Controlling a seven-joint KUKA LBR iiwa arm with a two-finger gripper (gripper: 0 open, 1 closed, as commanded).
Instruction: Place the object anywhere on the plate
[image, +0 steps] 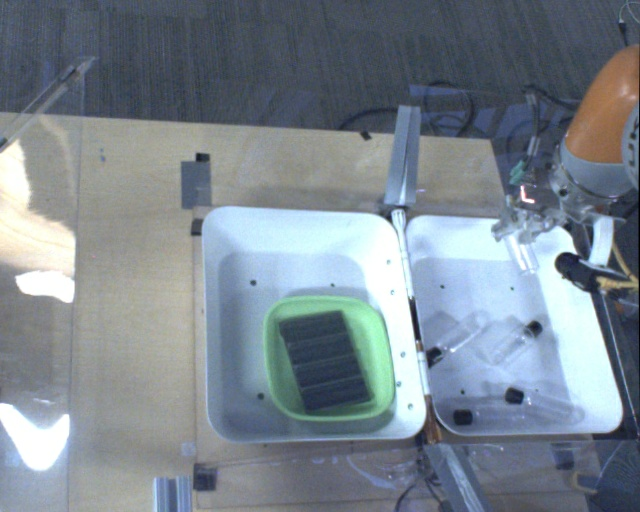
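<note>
From the camera view we see the surface (110, 300) carrying two bins side by side. The left bin (225, 250) holds a green plate (375, 330), sitting toward five o'clock in that bin, with a dark ribbed block (322, 360) lying across most of its middle. The right bin (590, 400) holds several clear vials with black caps: two (478, 338) near the bin's middle, touching or nearly so, and more (520, 402) along its six o'clock edge.

The end effector (522, 232) hangs over the right bin's twelve o'clock part, under the arm (600, 120), which enters from two o'clock. A pale, see-through shape sits at its tip, but we cannot tell whether that is a vial in the fingers or the fingers themselves, so we cannot tell if it is open or closed, or gripping anything.

We judge the main risks as follows. Clear round vials are slippery, so one could roll or squirt out of a pinch. If a vial is carried, a weak hold could drop it on the ridge between the bins on the way to nine o'clock. The block leaves only a green border free, so a released vial might roll off the block or over the plate's rim.
</note>
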